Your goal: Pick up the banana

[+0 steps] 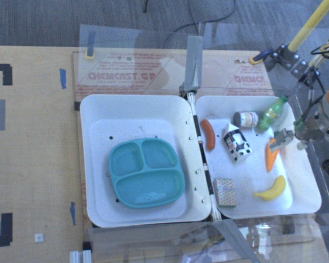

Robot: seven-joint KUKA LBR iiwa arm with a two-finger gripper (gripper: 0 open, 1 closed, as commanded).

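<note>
The yellow banana (272,189) lies in the front right part of the right bin (304,186), curved, with its tip pointing up and right. My gripper (283,138) reaches in from the right edge and hangs over the right bin, well behind the banana. It is just above the top end of an orange carrot (271,158). Nothing is visibly held in it.
The right bin also holds a reddish sausage (208,134), a small can (245,119), a green bottle (272,113), a black-and-white carton (237,144) and a tan block (225,192). A teal divided plate (147,172) sits in the left bin (98,114).
</note>
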